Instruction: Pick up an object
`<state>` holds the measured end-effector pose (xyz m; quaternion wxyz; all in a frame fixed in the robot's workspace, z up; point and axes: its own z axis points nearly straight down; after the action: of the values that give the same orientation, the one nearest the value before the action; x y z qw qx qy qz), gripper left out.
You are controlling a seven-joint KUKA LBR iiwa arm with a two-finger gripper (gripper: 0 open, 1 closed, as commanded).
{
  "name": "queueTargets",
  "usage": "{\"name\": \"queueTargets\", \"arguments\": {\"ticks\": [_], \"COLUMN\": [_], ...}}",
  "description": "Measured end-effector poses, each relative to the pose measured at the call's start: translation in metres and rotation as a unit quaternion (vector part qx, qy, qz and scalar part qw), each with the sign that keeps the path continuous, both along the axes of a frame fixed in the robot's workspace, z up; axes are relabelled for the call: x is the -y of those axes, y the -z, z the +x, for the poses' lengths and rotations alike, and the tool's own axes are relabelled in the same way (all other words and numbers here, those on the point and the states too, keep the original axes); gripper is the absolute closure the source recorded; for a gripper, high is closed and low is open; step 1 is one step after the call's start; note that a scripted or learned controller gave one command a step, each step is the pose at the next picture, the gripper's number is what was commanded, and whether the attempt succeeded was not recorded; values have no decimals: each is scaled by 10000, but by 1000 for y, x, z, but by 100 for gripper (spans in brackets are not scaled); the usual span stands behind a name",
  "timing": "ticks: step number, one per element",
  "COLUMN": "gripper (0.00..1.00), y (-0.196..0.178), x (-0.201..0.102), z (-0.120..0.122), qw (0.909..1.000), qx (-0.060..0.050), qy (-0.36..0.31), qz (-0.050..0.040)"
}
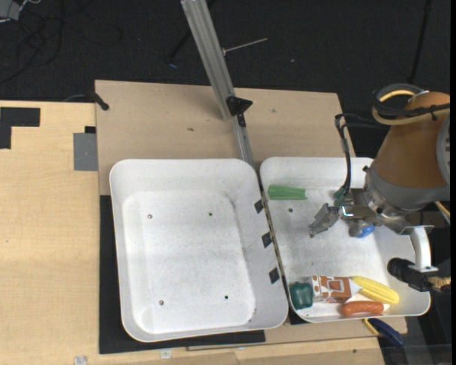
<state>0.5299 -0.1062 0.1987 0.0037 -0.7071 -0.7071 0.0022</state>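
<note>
Two shallow white bins are seen side by side on the bench: the left bin (129, 204) and the right bin (319, 268). The arm (410, 154) is brought in from three o'clock, and its gripper (330, 217) is held low over the middle of the right bin. One grey finger (320, 223) is seen slanting toward seven o'clock; whether the claw is open or closed cannot be told, and nothing is seen held in it.

A green block (286, 193) is found at eleven o'clock from the gripper, near the bin's far left corner and apart from the claw. A small blue object (361, 231) is seen just beside the gripper at four o'clock, partly hidden by the wrist. Along the bin's near edge, at six o'clock, a row of things is laid close together: a dark green piece (301, 294), an orange and white carton (333, 287), a yellow corn cob (375, 289) and a red sausage (361, 308).
</note>
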Motion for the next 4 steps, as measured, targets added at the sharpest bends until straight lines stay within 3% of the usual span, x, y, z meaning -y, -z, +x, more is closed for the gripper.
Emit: {"name": "queueTargets", "arguments": {"ticks": [1, 2, 3, 4], "gripper": [0, 0, 0, 100], "y": [-2, 60, 107, 96], "x": [1, 1, 0, 1], "z": [1, 5, 6, 5], "qw": [10000, 10000, 10000, 10000], "qx": [26, -6, 39, 32], "qy": [19, 6, 7, 41], "qz": [-5, -1, -8, 0]}}
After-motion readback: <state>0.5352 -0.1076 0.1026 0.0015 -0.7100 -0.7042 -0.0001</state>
